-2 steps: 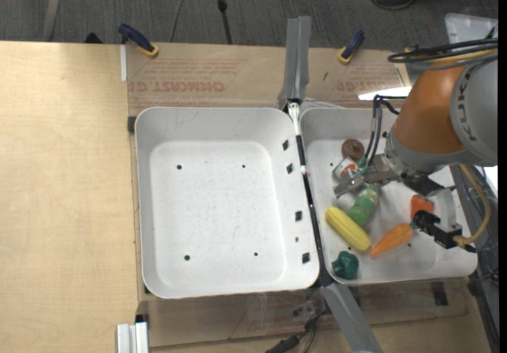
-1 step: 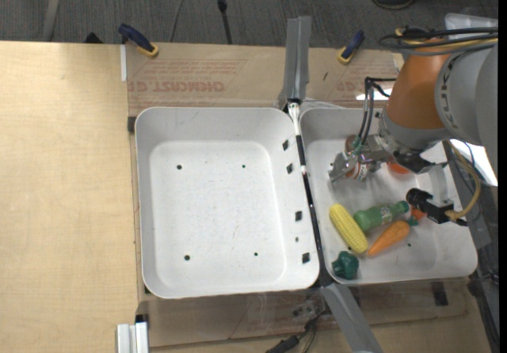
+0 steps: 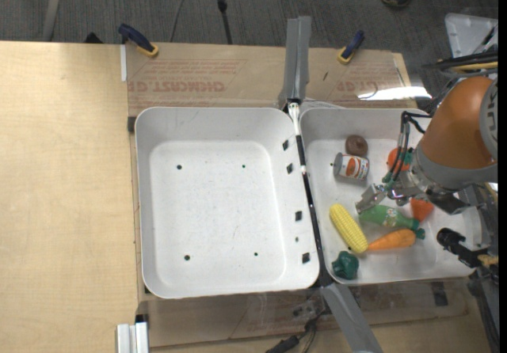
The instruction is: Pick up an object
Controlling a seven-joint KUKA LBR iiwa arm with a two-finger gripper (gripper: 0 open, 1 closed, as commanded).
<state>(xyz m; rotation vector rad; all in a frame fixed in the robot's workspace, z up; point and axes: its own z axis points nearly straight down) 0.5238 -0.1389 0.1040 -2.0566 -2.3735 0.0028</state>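
The right bin (image 3: 321, 127) holds several toy foods: a yellow corn cob (image 3: 348, 228), an orange carrot (image 3: 391, 241), a green bottle-shaped item (image 3: 386, 217), a small can (image 3: 352, 167), a brown round piece (image 3: 356, 144), a dark green piece (image 3: 345, 265) and a red-orange piece (image 3: 393, 159). My gripper (image 3: 379, 195) reaches in from the right and hangs low over the green item, just right of the corn. Its metal fingers point down-left; the arm's orange band (image 3: 463, 123) sits above it. I see nothing clearly between the fingers.
The left bin (image 3: 150, 138) stands beside the right one, joined by a grey divider (image 3: 297, 66). Cardboard lies behind both bins with two clamps (image 3: 137, 39). Another red-orange piece (image 3: 422, 209) lies partly under the wrist. Bare wooden bench spreads to the left.
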